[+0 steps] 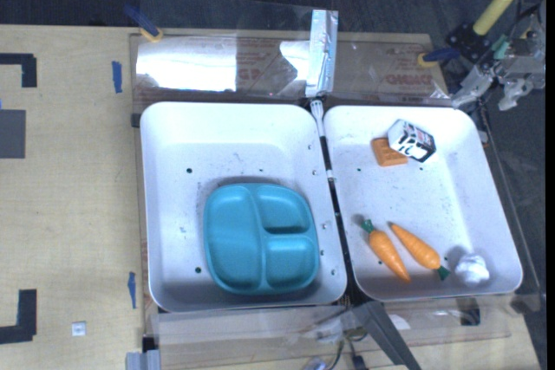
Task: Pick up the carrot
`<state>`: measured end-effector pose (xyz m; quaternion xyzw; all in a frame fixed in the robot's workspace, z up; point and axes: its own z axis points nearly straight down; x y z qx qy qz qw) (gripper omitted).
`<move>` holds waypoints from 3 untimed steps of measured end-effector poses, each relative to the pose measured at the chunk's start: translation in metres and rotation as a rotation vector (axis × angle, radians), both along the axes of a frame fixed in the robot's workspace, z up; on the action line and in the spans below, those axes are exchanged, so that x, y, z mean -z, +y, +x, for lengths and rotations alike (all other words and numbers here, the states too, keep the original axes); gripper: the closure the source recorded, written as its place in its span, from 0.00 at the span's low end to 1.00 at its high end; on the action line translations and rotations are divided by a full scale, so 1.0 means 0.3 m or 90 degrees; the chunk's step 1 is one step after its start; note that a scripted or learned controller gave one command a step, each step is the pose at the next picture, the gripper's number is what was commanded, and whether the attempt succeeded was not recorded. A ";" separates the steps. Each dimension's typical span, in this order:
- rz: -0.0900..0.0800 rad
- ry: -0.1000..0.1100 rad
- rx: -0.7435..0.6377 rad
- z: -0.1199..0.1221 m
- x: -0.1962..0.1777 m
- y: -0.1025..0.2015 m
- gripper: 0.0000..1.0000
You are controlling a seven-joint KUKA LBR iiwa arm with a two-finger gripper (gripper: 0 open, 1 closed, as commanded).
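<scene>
Two white bins take up most of the bench. The left bin (165, 186) bears a teal divided plate (258, 249). The right bin (486, 186) holds all that concerns me.

My gripper (496, 84) hangs outside the right bin, just off its far right corner, well apart from the carrots. Whether it is open or closed I cannot tell from this angle; it carries nothing that I can see. So I judge the task to be at its first step: the approach has not yet begun.

There are two carrots, both in the near half of the right bin, lying side by side and close together. The inner carrot (388, 252) is nearer the wall between the bins; its green top points toward the far left, its tip toward the near right. The outer carrot (416, 247) lies almost parallel, but reversed, with its green end at the near right. Both long axes run diagonally, far left to near right.

My next move calls for travelling over the bin, turning my wrist to close across that diagonal, and descending on one carrot's middle.

Smaller things: a white carton (409, 139) touching an orange block (388, 152) at the far side, and a white wad (473, 269) just beside the outer carrot's green end.
</scene>
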<state>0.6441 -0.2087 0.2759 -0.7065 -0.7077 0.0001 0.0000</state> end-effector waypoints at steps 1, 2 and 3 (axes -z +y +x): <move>0.001 0.002 0.065 -0.182 0.262 0.226 0.00; 0.001 0.003 0.044 -0.379 0.450 0.391 0.00; 0.001 -0.004 0.148 -0.542 0.628 0.322 0.00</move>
